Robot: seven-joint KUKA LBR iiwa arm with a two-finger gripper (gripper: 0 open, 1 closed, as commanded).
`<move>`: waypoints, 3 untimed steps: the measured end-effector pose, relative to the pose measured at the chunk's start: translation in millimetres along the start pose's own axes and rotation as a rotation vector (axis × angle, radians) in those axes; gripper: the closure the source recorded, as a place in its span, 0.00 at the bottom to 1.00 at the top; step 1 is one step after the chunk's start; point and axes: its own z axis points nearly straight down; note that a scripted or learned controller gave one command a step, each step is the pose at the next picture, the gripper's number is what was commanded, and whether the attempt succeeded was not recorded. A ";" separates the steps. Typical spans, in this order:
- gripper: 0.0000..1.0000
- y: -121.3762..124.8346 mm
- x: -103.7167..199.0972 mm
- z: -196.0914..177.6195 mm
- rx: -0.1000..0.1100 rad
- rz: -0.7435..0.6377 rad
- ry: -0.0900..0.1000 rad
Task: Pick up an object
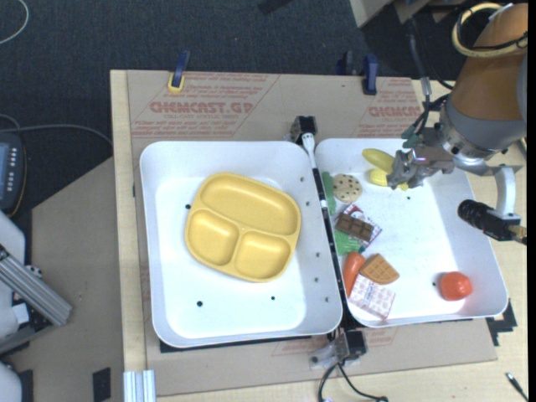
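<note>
Nearest you, the yellow divided plate (242, 228) fills the left bin (159, 170); rightward, your gripper (404, 174) hangs at the banana (378, 166) in the right bin (490, 254), grip unreadable; crowded against the rim, it could slip aside.

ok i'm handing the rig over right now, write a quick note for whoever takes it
Tool: low in the right bin, at the banana near the far wall; whether it grips anything can't be told.
Right bin also holds a cookie, chocolate bar, carrot, waffle, a red-and-white packet and a tomato.
Left bin holds the yellow divided plate.
Done: nothing visibly lifted.
Left: grasp one object and raise it.
</note>
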 end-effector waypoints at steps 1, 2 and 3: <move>1.00 49.8 26.1 10.5 0.001 0.000 0.001; 1.00 77.0 54.4 3.8 0.000 0.001 0.000; 1.00 61.7 53.5 3.6 0.008 0.006 0.001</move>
